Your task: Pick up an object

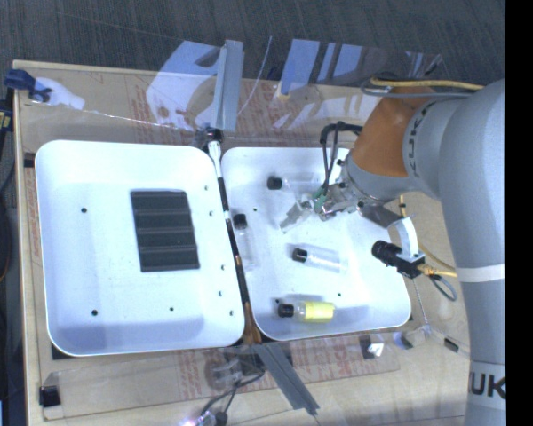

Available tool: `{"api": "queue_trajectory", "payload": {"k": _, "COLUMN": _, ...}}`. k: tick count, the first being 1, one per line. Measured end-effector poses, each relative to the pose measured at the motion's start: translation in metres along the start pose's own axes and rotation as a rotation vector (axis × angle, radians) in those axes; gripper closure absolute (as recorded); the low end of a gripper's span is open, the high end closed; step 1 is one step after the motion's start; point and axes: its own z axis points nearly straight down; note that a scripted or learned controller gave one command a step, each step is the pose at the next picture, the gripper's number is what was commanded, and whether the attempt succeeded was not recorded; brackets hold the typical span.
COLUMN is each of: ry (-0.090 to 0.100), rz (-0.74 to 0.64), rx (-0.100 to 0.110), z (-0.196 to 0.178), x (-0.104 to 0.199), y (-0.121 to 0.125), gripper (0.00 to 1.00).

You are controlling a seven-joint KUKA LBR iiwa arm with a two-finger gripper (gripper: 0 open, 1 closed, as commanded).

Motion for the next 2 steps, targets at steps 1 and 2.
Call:
{"api": "queue_trajectory", "payload": {"k": 1, "ry": 0.003, "rz": -0.027, "rx": 0.004, "z": 0.007, "x": 0.024, "y": -0.1, "gripper": 0.0}}
{"api": "queue_trajectory", "payload": {"k": 2, "ry": 0.0, "rz": -0.123, "rx": 0.0, "z": -0.074, "x": 0.015, "y": -0.061, "gripper": 0.0}}
